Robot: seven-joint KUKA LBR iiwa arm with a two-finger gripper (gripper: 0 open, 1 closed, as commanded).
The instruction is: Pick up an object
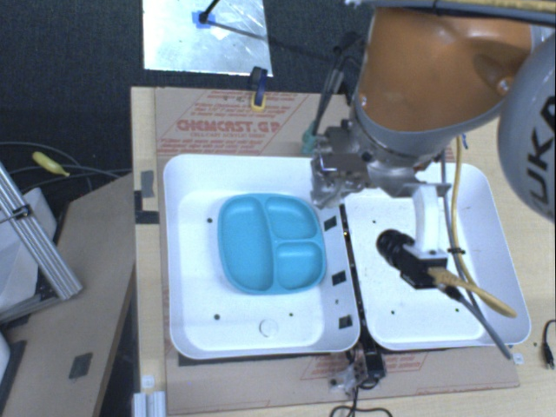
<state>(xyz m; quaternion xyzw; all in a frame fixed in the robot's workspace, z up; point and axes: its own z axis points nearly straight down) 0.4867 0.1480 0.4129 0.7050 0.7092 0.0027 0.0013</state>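
Arm low over the seam between the two bins, nothing lifted yet.

From the fixed camera above the counter [148, 259], the tool [328, 181] sits near the back edge where the left bin [187, 320] meets the right bin [499, 233], just beside the upper right corner of a blue divided plate [269, 241] that lies flat in the left bin. Whether the tool is spread or closed I cannot tell, and nothing can be seen in its grip. The pick looks unfinished: the plate rests on the bin floor, so grasping and lifting remain. Red lettering on the cardboard sheet [226, 120] behind the bins reads roughly "CHEMCAST GP", and the grey arm [530, 137] carries part of a "KUKA" mark.
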